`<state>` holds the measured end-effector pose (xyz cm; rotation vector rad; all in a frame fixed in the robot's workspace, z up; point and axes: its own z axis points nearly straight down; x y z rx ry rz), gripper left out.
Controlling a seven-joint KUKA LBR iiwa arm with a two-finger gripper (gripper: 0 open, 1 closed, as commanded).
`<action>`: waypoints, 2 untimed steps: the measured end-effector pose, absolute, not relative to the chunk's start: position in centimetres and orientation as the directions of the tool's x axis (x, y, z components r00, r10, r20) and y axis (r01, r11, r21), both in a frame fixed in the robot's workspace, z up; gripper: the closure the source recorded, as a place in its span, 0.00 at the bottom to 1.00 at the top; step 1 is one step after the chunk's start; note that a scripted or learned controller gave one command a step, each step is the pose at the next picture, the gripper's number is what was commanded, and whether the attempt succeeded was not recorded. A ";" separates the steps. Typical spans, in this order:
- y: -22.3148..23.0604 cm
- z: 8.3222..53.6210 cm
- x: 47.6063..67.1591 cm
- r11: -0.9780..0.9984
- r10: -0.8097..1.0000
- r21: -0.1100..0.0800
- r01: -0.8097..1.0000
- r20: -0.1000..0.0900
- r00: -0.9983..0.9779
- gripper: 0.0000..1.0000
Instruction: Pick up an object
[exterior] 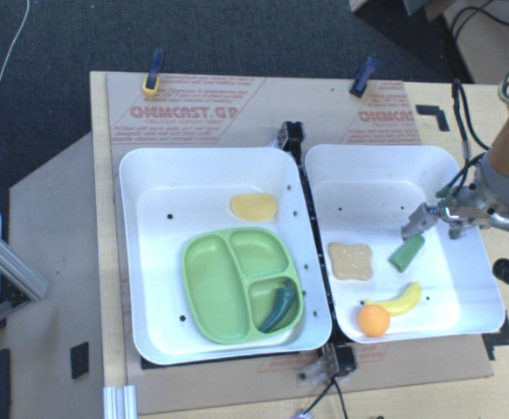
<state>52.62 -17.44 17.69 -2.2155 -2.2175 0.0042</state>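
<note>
Near worktop edge, right bin (464, 317): orange ball (374, 320) touching yellow banana (400, 300); beige bread slice (351, 261) just behind. Left bin (141, 234): green divided plate (215, 291) bearing dark green pepper (278, 308); yellow chip (254, 206) farther back. Toward right edge, pincer (418, 225) above green block (407, 252), fingers' state impossible to tell

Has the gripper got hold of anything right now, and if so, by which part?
Cannot be told. The gripper sits right above the green block in the right bin, near its upper end, but no grip shows.
</note>
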 end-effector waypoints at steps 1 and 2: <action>-18.1 12.2 52.0 -0.001 1.000 -0.002 1.000 0.001 0.001 0.00; -18.0 8.2 52.0 -0.001 1.000 -0.005 1.000 0.002 0.001 0.00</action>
